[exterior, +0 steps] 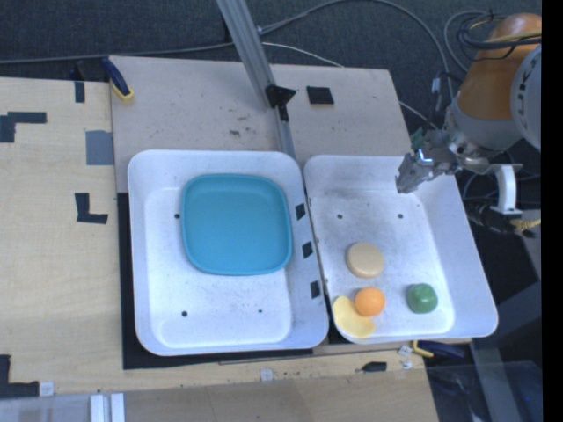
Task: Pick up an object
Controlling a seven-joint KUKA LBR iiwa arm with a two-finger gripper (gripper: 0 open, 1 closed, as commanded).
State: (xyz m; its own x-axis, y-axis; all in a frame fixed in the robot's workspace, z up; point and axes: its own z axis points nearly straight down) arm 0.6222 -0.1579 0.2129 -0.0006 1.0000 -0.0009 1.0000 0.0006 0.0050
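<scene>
- The arm point(493, 104) has a rounded grey casing with a broad orange band above the wrist.
- A small dark metallic gripper point(410, 179) ends it.
- Black cables loop behind the orange band.

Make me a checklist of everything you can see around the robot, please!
Surface: bench with two white bins side by side; left bin, right bin; both look speckled with dirt.
Job's things: in the right bin's near half, a tan disc, an orange ball, a green piece and a yellow piece at the near left corner, touching the ball.
Clutter: blue plate in the left bin; black tape marks on the bench.
Tool: tool over the right bin's far right corner, nothing seen in it; open or shut cannot be told.
Cables: cables on the dark floor behind the bench, more by the arm.
Surroundings: slanted metal pole.
</scene>
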